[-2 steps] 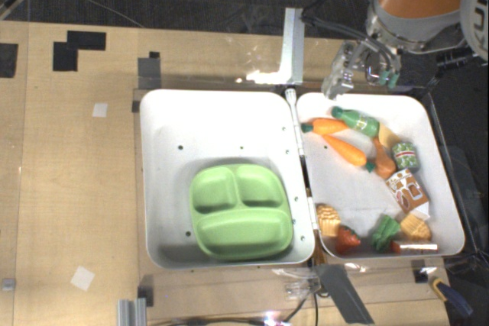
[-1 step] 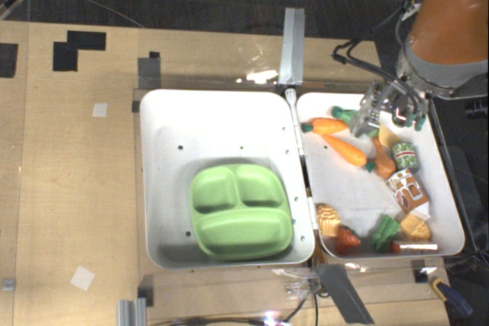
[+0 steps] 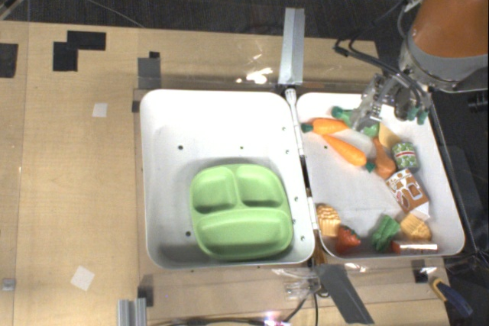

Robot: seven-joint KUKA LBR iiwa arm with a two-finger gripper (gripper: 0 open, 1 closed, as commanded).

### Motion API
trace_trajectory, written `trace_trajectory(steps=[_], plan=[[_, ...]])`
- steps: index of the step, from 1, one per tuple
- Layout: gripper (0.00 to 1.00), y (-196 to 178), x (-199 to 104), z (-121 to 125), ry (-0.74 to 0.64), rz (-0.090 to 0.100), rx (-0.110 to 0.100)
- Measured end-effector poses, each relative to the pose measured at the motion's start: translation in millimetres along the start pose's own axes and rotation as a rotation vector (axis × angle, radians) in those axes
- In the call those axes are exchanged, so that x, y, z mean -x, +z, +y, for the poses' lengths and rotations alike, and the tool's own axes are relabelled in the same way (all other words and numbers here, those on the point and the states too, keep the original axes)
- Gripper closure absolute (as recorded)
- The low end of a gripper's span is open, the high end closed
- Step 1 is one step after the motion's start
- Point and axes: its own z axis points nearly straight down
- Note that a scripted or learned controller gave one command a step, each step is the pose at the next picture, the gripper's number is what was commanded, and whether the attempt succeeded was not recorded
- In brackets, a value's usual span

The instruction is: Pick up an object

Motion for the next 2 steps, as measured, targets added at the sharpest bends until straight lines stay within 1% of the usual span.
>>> trace_trajectory(steps=[1,2], plan=[[1.00,37.0,53.8,34.0,0.105,0.012,-0.003],[1.00,22.4,56.3,35.4,0.100,-0.001,0.001]])
